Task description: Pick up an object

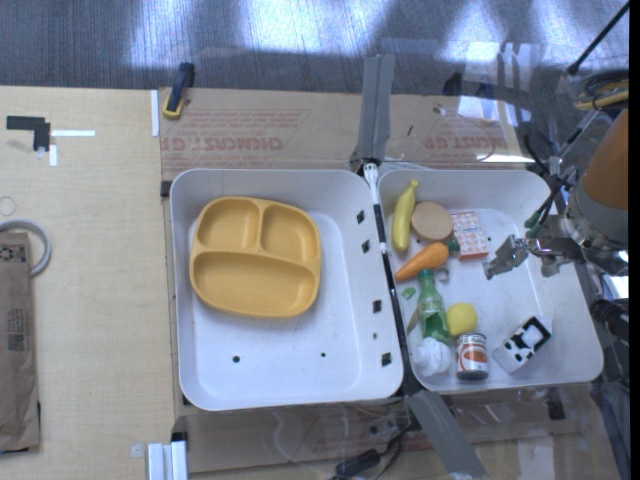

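The right bin (575, 298) holds several small items. A yellow banana (403, 215) lies beside a round tan disc (432, 221) and a small patterned box (468, 235). Below them are an orange carrot (422, 261), a green bottle (431, 306), a yellow lemon (461, 318), a small can (471, 356), a white lump (432, 355) and a black-and-white block (524, 342). My gripper (505, 258) hangs over the bin's middle right, just right of the patterned box and apart from every item.
The left bin (290, 368) bears a yellow divided plate (256, 256). A grey divider (376, 118) runs up between the bins. The arm's orange band (608, 173) sits at the right edge. A brown bag (18, 338) lies far left on the bench.
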Tool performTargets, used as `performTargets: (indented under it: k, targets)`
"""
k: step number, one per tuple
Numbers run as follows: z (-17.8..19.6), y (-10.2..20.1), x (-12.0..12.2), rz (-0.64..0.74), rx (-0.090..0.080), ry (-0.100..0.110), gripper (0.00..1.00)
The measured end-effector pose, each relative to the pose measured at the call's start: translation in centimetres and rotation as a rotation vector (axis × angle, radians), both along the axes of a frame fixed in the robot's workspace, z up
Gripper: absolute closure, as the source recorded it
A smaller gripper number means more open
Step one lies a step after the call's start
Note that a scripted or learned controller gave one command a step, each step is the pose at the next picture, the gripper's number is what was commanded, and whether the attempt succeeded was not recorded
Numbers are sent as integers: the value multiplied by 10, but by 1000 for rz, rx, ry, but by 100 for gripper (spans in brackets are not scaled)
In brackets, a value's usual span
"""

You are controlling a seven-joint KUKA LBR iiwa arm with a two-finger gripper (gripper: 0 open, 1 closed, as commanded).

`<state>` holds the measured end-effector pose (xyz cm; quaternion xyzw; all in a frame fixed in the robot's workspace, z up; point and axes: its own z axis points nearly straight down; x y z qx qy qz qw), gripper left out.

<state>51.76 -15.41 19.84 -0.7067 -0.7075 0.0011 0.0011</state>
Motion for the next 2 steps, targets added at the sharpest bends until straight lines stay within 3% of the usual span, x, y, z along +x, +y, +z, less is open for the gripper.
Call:
performTargets:
  k: [1, 2]
  targets:
    - [-90, 44, -5, 27, -9, -21, 0]
    - [-107, 25, -41, -135, 0, 0, 0]
